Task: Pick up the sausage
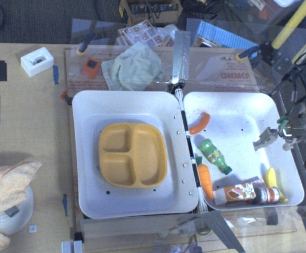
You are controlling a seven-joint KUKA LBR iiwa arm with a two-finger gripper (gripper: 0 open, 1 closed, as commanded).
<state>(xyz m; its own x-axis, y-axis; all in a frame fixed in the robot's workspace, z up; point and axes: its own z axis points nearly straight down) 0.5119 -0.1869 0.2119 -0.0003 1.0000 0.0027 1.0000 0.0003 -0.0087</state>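
The sausage (199, 123), a short orange-red curved link, lies in the right bin (237, 103) near its upper left corner, close to the divider. My gripper (277, 140) hangs over the right side of that bin, well to the right of the sausage and a little lower in the view. Its fingers (264, 138) stand open with nothing between them.
Also in the right bin are a green bottle (214, 155), a carrot (205, 182), a ketchup bottle (246, 193) and a banana (272, 179). The left bin (84, 115) holds a yellow divided plate (133, 154). Cloths and boxes lie outside the bins.
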